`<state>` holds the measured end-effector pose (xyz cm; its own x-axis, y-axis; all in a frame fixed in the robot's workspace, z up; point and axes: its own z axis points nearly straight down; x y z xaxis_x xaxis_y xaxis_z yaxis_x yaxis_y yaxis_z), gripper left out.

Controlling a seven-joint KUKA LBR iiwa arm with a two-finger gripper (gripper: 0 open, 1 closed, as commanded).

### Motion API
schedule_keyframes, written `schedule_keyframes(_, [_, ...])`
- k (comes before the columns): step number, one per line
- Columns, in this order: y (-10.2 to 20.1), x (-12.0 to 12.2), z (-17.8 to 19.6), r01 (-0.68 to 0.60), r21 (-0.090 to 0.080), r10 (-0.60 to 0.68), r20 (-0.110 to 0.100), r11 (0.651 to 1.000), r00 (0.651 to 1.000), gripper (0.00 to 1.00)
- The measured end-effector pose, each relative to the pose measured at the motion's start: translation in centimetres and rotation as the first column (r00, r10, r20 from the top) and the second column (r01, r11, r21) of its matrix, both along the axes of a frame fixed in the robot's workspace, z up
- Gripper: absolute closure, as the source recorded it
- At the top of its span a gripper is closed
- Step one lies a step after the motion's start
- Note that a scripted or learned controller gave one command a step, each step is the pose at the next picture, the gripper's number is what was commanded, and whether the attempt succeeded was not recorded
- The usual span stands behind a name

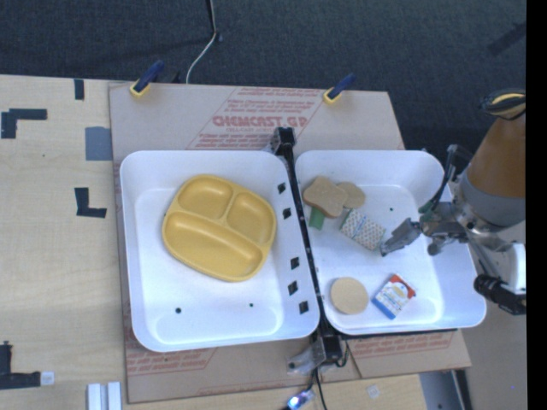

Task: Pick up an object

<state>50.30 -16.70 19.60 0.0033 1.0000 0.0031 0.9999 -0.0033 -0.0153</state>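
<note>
My gripper [416, 242] hangs over the right side of the right bin [427, 165], open, with nothing between its fingers. Its left finger [397, 237] points toward a patterned white packet [362, 228] that lies just to its left. A small red, white and blue packet [394, 296] lies below the gripper, near the bin's front. A round tan disc [349, 295] sits beside that packet. Two tan bread-like slices [332, 195] lie at the bin's back left, with a small green piece [317, 219] under their edge.
The left bin [137, 254] holds a yellow divided plate [220, 226]. A black ridge [295, 229] with clips separates the two bins. Both bins rest on a cardboard sheet [256, 114] on the wooden bench. The arm's orange band [504, 156] is at the right.
</note>
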Motion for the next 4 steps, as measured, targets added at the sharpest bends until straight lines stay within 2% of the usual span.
schedule_keyframes(1, [0.0,0.3,0.7,-0.004,-0.003,0.004,0.013,1.000,1.000,0.00])
schedule_keyframes(3, [-0.2,0.4,-11.0,-0.004,-0.003,0.004,0.012,1.000,1.000,0.00])
schedule_keyframes(4, [-0.2,0.5,-9.7,-0.005,-0.003,0.005,0.014,1.000,1.000,1.00])
